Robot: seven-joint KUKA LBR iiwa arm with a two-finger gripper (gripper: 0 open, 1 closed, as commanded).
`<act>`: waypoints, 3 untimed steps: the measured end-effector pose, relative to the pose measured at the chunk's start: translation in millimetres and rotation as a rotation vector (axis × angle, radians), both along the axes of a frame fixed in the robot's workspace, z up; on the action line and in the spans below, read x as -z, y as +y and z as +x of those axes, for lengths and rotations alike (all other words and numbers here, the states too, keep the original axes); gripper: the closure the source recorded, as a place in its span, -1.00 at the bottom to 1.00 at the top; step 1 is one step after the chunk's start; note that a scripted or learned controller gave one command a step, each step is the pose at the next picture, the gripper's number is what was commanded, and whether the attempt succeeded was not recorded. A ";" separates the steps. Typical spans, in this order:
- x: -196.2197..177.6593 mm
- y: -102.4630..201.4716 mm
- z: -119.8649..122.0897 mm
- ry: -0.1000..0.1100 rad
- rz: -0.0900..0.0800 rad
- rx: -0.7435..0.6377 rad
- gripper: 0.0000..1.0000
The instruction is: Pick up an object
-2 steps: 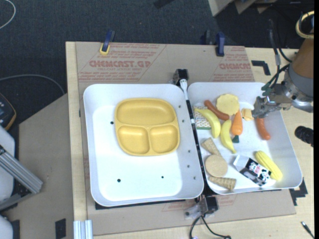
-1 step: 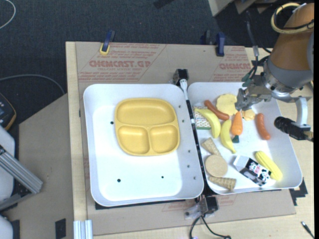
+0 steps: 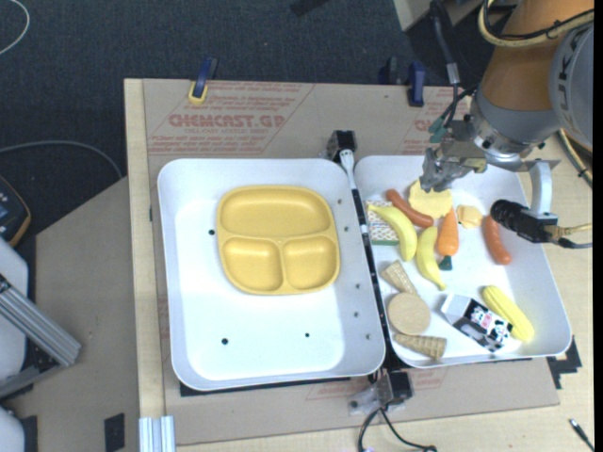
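We are hovering our pincer (image 3: 439, 179) over the right bin (image 3: 556, 295), its grip unclear, just above a yellow piece (image 3: 430, 201) crowded by sausage (image 3: 409, 206), bananas (image 3: 415, 243) and carrot (image 3: 448, 234).

Cardboard sheet (image 3: 283, 111) reads "CHEMCAST GP" (red print).

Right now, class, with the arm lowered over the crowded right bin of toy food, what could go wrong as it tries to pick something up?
1. The gripper is low over a yellow piece with a hot dog close beside it, so it may nudge or catch both.
2. The bananas and carrot lie touching, so a lift might drag a neighbour.
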State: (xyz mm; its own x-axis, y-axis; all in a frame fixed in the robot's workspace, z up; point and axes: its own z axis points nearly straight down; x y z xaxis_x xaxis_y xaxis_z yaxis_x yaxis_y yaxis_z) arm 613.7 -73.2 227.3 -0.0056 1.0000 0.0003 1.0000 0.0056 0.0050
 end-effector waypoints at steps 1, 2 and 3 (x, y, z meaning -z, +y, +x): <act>-3.4 14.5 20.7 0.000 -0.001 0.003 1.00; 9.5 19.7 13.0 0.008 0.000 0.005 1.00; 8.4 20.9 29.8 0.001 -0.002 0.004 1.00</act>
